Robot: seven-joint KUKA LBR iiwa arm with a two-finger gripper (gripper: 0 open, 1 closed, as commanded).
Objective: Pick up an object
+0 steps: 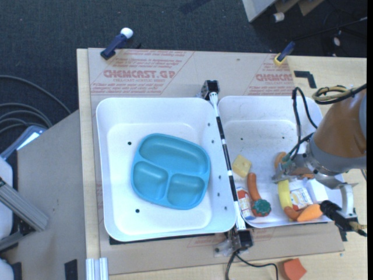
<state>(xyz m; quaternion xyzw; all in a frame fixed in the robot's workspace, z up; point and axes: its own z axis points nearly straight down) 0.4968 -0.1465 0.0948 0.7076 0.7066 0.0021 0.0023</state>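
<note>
The arm's gripper (285,169) is down inside the right bin (256,112), at its toy food: a banana (283,193), a hot dog (253,185), a cheese wedge (242,166) and a carrot (308,213). I cannot tell how the fingers stand; the wrist hides them. Nothing appears lifted, so the pick looks still undone. The left bin (111,156) holds a blue divided plate (170,171).

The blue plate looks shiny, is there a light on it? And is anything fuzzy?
In the camera view, the blue plate shows soft pale sheen along its ridges, not harsh glare; the left white bin is evenly lit with faint shadow under its rim; the small food toys in the right bin look slightly soft, and the arm at the edge is a bit blurred.
</note>
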